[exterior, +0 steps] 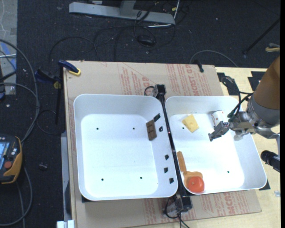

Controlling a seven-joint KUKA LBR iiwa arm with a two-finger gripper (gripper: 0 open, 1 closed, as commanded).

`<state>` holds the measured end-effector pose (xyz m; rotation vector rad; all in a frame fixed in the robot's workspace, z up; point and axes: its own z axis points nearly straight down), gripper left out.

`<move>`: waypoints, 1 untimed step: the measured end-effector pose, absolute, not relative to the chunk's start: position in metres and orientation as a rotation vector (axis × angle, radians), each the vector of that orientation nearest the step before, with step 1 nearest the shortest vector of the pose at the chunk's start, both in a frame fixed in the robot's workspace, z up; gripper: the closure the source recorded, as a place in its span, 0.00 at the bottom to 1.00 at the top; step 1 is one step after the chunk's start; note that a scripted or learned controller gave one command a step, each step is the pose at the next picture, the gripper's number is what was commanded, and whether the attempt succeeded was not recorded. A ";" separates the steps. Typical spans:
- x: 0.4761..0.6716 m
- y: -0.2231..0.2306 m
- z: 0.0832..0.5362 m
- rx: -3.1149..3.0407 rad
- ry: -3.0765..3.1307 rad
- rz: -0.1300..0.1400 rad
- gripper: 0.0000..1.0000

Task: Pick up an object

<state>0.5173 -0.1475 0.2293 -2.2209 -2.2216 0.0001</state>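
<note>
A dark, speckled carpet floor (40,40) surrounds the bench, strewn with looping black cables (111,33). The bench top is a sheet of brown cardboard (133,75) printed with red lettering. A grey metal base (120,11), perhaps of a stand, lies at the top. An orange-and-black handheld unit (9,158) sits at the left edge.
</note>
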 end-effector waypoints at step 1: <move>0.549 -0.162 0.198 -2.221 -2.222 0.000 0.00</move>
